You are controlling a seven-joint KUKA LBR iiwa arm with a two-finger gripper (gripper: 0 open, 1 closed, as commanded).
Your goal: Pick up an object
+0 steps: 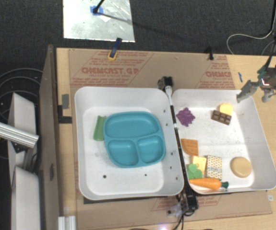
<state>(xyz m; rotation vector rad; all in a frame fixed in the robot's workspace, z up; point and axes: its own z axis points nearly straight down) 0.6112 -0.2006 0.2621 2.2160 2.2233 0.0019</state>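
Toys sit in the right bin (267,163). Nearest the hand (256,89) is the brown block (221,117), down-left. Fingers: I cannot tell.

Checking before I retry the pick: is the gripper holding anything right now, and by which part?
Nothing is held. The gripper hangs over the right bin's far right corner with no object between its fingers; the toys lie in the bin.
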